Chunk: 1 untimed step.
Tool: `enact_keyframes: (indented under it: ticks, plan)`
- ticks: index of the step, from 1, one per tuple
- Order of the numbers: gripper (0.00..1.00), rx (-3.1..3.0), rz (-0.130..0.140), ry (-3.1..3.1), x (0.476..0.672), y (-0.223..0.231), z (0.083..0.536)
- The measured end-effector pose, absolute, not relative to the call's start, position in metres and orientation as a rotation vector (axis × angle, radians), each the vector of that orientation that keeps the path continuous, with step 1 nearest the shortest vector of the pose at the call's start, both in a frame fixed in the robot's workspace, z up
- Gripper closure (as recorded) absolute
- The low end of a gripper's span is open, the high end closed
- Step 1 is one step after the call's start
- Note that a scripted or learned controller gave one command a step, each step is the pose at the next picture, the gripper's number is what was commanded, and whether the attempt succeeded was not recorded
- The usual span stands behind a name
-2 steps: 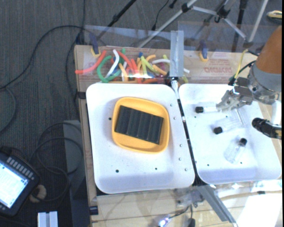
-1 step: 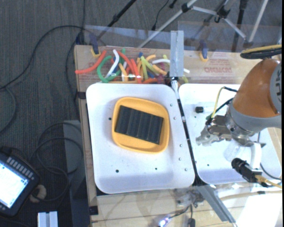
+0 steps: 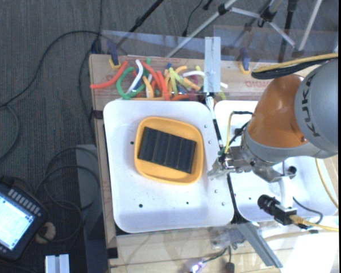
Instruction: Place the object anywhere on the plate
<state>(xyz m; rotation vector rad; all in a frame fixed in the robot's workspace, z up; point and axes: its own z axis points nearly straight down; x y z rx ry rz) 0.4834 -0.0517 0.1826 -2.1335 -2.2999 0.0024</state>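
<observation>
- Grey arm point(image 3: 321, 107) reaching in from the right, bent low over the right bin point(image 3: 251, 208), orange band point(image 3: 281, 110) turned up toward the camera.
- Wrist angled down and to the left; gripper point(image 3: 223, 162) low at the seam where the two bins meet, just beside the plate's right rim.
- Seen from above and half hidden under the wrist, so cannot tell whether the gripper is spread or closed, nor whether anything sits in it.
- Thin yellow and black cables looping off the wrist, with a small black cylinder point(image 3: 273, 207) hanging below it over the right bin.
- Dark, flat, ribbed rectangular slab point(image 3: 166, 149), probably the object, lying on the plate and slightly skewed; apart from the gripper.
- Plate point(image 3: 141, 165) yellow, rounded-square, shallow, resting in the upper middle of the left bin point(image 3: 159, 212), with bare white floor around it.
- Both bins white, side by side, touching along a dark seam.
- Along the far edge of the desk point(image 3: 101, 75), a tangle of coloured tubes point(image 3: 153, 79): orange, green, white, yellow.
- Clear upright strip point(image 3: 212, 61) standing at the far edge, above the seam.
- Grey carpet point(image 3: 40, 50) to the left with black cables trailing across it; handheld screen unit point(image 3: 8, 218) at lower left; tripod legs point(image 3: 256, 7) beyond the far edge.
</observation>
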Motion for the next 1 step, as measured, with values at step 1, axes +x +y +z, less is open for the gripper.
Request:
enact_keyframes:
  ticks: [1]
  plan:
    - [1.00, -2.148, 0.004, -2.288, 0.5209, 0.0170, 0.1822]
